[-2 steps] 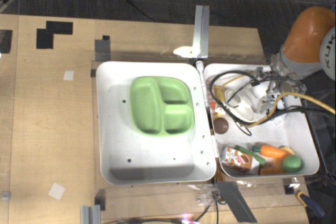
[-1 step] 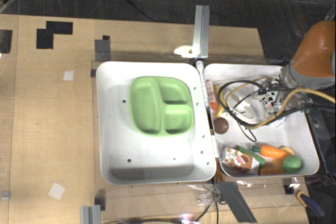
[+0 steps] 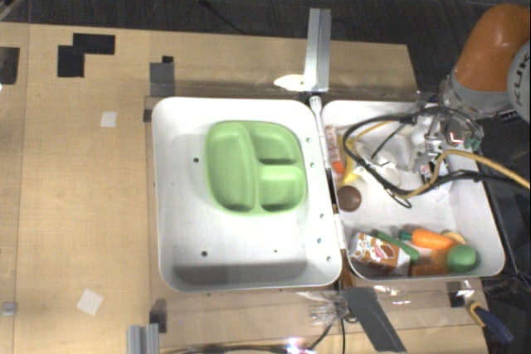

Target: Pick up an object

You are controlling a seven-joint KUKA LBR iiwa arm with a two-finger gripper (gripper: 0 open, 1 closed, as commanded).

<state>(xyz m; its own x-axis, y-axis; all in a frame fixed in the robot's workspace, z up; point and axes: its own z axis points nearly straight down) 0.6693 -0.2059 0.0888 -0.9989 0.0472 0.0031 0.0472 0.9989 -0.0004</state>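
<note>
While the gripper (image 3: 425, 152) hovers upper right, nothing is picked.
Carrot (image 3: 431, 240) lies below it, long axis left-right; grip state unclear.

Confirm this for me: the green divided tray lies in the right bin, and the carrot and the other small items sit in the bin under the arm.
Not quite. The camera view shows the green divided tray in the left bin. The carrot and the small items do sit in the right bin, under the arm.

Cables (image 3: 390, 157) crowd right bin (image 3: 485, 215); left bin (image 3: 178, 203) margins open.
</note>
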